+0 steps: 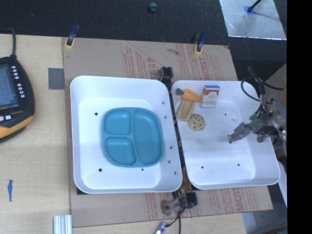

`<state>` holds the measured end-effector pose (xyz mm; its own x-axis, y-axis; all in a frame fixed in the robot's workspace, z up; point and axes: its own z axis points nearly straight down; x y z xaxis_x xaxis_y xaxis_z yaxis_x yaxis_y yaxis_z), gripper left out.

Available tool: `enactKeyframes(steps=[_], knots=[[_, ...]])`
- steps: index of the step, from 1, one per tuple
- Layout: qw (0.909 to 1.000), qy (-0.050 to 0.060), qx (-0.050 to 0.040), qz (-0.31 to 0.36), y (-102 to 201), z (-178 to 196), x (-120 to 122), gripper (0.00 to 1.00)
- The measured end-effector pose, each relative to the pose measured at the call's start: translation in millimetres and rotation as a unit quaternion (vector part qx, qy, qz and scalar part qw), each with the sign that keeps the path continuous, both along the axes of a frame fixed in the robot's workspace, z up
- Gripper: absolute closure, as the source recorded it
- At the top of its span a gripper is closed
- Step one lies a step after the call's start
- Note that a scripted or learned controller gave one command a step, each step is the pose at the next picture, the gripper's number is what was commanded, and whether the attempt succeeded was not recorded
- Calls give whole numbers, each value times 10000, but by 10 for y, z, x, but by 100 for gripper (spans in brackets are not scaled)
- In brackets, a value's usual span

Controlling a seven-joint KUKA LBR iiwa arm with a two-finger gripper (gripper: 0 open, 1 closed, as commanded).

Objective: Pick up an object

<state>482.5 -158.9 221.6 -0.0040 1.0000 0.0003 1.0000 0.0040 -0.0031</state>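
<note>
The right bin (229,172) holds a small carton with a red and white label (210,96), an orange carrot-like piece (191,95), a tan cylinder (184,109) and a round speckled cookie (196,122), all in its back left part. My gripper (245,130) hangs over the right side of this bin, well to the right of those objects. Nothing shows between its fingers. The left bin (83,130) carries a blue divided plate (132,136).
A black and orange teach pendant (12,99) lies at the far left of the bench. Clamps (71,35) hold the cardboard sheet at the back edge. Cables and the arm's wrist (268,118) crowd the right bin's right rim.
</note>
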Motion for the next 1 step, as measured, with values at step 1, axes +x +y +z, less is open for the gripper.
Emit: enactKeyframes(steps=[1], knots=[[10000, 1, -8, 11, 557, -469, 778, 0]])
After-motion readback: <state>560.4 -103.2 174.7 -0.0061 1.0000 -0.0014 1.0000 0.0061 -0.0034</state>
